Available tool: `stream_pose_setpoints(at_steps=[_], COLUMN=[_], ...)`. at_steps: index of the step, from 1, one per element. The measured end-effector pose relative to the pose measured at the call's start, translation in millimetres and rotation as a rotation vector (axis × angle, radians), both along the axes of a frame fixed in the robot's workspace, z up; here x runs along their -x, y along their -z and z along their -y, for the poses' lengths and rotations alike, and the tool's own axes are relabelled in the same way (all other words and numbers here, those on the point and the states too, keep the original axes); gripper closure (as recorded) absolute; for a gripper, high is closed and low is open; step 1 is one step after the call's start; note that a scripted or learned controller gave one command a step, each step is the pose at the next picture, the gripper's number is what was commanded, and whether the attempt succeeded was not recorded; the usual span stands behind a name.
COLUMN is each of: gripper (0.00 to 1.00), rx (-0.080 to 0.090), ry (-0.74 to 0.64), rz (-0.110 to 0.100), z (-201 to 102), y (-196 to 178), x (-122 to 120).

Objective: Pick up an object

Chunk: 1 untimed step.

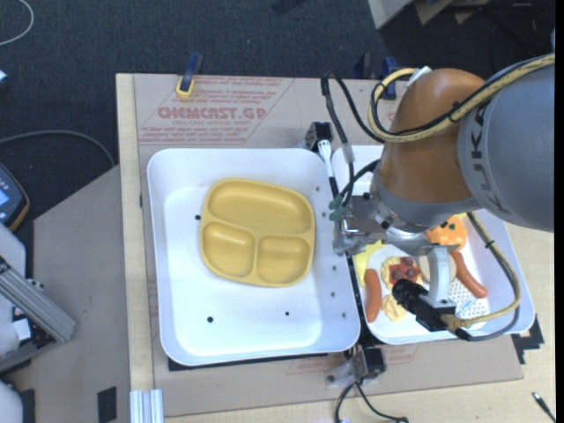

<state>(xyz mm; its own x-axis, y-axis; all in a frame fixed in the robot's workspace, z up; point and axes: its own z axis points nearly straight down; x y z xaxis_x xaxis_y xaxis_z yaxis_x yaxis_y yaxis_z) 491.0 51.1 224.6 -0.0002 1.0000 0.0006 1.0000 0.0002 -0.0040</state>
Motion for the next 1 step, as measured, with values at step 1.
stream_pose_setpoints(at_steps=[1], gripper=[1.00], rx=[0.000], ry=[0.001], rz=[-0.001], z=[6.6], y=[10.6], x=[-6.9])
